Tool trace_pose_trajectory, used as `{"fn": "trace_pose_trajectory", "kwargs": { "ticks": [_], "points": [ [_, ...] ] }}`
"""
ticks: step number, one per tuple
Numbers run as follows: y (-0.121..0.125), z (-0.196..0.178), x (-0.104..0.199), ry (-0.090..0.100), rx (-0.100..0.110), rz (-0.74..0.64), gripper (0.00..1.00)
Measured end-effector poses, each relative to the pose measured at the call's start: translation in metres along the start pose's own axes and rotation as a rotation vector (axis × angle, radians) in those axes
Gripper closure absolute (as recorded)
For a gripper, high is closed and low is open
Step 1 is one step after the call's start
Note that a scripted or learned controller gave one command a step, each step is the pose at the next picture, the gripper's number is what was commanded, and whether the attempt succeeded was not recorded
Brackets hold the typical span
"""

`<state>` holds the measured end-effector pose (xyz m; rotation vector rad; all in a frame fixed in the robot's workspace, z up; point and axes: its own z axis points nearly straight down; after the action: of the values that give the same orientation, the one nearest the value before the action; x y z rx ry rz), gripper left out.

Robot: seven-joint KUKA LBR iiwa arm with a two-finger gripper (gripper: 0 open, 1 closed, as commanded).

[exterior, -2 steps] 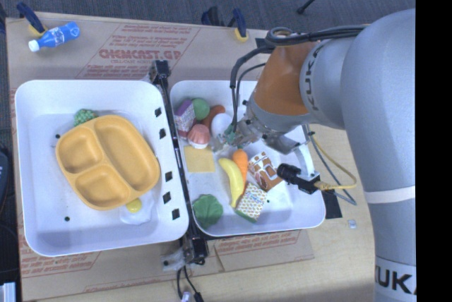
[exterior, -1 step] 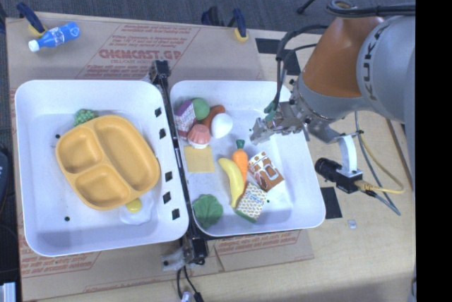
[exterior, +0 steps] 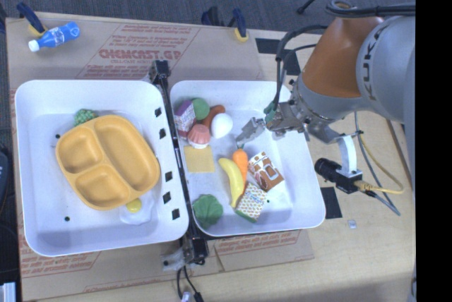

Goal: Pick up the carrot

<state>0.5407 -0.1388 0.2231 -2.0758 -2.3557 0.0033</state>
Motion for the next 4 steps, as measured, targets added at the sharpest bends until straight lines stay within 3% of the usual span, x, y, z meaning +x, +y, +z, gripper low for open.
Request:
{"fn": "trace_pose_trajectory", "kwargs": {
  "ticks": [2,3,4],
  "points": [
    [0.029,0.132,0.009,0.002,0.002,-0.172,0.00],
    [0.029,0.122,0.009,0.002,0.003,-0.176,1.00],
    [-0.001,0.132,0.038,0.002,0.001,-0.244,1.00]
  ]
}}
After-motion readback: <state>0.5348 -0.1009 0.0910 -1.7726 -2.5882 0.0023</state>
